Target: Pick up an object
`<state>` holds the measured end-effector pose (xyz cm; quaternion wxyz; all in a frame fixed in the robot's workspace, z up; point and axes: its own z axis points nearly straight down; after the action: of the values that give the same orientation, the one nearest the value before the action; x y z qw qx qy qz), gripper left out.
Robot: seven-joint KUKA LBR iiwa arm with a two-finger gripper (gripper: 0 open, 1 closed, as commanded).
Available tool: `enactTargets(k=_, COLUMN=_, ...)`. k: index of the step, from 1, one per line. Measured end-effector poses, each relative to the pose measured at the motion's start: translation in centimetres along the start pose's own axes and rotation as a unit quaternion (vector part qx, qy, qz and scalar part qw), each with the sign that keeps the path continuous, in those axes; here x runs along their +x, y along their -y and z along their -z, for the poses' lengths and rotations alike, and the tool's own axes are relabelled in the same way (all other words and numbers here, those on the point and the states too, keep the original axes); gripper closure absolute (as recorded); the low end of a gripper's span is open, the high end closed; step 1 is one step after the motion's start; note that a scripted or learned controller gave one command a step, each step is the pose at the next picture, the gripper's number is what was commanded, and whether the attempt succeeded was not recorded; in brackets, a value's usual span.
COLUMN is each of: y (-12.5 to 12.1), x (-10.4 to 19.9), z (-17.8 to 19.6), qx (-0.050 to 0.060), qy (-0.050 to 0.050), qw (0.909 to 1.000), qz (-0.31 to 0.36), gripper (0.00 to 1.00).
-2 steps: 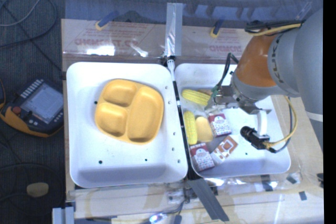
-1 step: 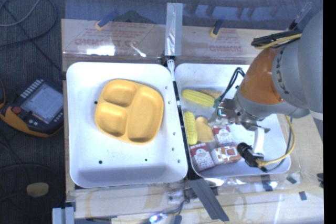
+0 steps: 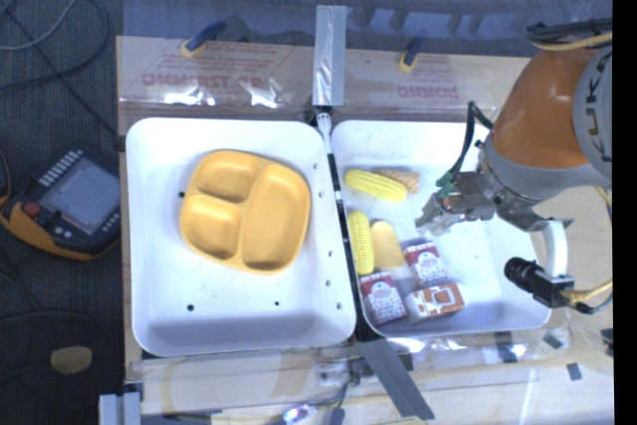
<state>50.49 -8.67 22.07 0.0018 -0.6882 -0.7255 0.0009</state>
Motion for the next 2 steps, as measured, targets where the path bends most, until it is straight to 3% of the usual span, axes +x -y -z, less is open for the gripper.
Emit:
enactTargets(k=1, y=-1.20, x=-0.65, z=-3.02, qx=0.001, qy=0.002, qw=1.0000, qz=0.001, gripper=1.00)
enactTargets(k=2, y=-1.21, x=-0.62, z=-3.02, qx=0.001, qy=0.001, qw=1.0000, qz=0.001, gripper=0.00)
